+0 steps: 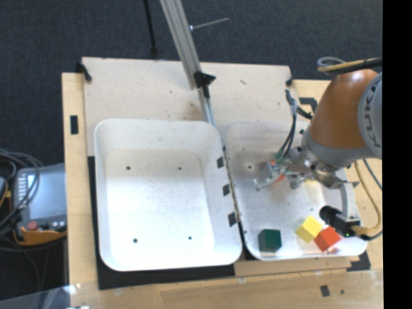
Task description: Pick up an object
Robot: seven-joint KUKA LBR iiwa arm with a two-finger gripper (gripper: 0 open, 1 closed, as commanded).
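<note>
On the counter (74,172), the left bin (161,195) sits beside the right bin (257,140). Inside the right bin, the end effector (267,180) hangs over its middle, apart from all blocks. A green block (270,239) lies by the near rim, then a yellow block (309,228) touching an orange block (327,238) toward the right corner.

A pale wooden table (74,172) stands on dark grey carpet (38,31). A slanted aluminium rail (180,34) rises from the table's far edge, a thin black cable beside it. Off the table's left edge sit a grey control pendant (38,201) and coiled black cables (9,166). Lighting is even.
</note>
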